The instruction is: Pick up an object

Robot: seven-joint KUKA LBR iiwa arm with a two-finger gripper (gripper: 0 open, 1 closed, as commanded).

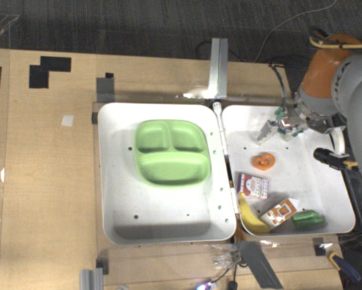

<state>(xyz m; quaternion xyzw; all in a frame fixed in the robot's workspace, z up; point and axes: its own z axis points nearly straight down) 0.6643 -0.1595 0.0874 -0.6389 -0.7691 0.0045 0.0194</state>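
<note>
The arm enters from the right, and its gripper (271, 130) sits over the far part of the right bin (332, 183), with the fingers spread and nothing between them. The candidate objects lie nearer in that bin: an orange round piece (264, 161) close to the gripper, a pink and white packet (253, 186) beyond it, then a banana (251, 216), a small orange carton (281, 212) and a green item (307, 219) along the near edge. A green divided plate (171, 151) lies in the left bin (117, 210). Judgement: the task stands at the approach step, with no grasp made. The next move calls for positioning over one object, most readily the orange round piece, descending with the fingers either side, then closing. The near-edge items crowd together and would be harder to isolate.
</note>
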